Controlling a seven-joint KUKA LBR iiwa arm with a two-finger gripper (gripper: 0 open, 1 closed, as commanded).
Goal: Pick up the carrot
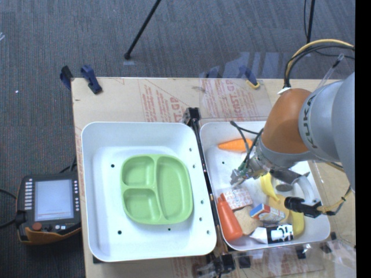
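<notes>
The carrot (234, 145), orange and tapered, lies in the right bin (215, 133) near its far left side, partly hidden by the arm's wrist. My gripper (239, 176) hangs over the middle of that bin, just in front of the carrot and a little apart from it, above the clutter of items. Nothing shows as held in it. The orange-banded wrist (287, 129) covers the carrot's right end.
The right bin also holds a yellow banana (267, 187), a patterned packet (237, 198), an orange-red elongated item (229, 220), a small box (264, 211) and a black-and-white tube (279, 233). The left bin (98, 155) holds a green divided plate (156, 189).
</notes>
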